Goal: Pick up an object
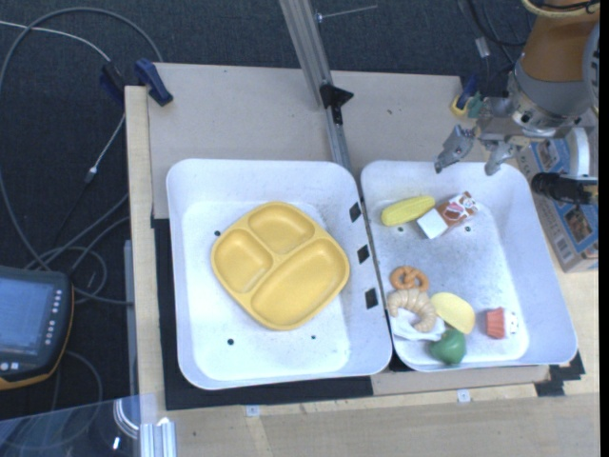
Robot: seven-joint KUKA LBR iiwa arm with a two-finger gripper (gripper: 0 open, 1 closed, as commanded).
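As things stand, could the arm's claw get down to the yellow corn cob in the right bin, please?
Probably yes: the claw hangs open above the right bin's far rim, and the corn cob lies uncovered nearby, only a small white packet beside it.

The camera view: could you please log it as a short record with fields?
hand: open, above the far edge of the right bin, holding nothing
left bin: holds a yellow divided plate
right bin, far end: corn cob, small red-and-white packet
right bin, near end: pretzel, croissant, lemon-yellow piece, green item, strawberry piece
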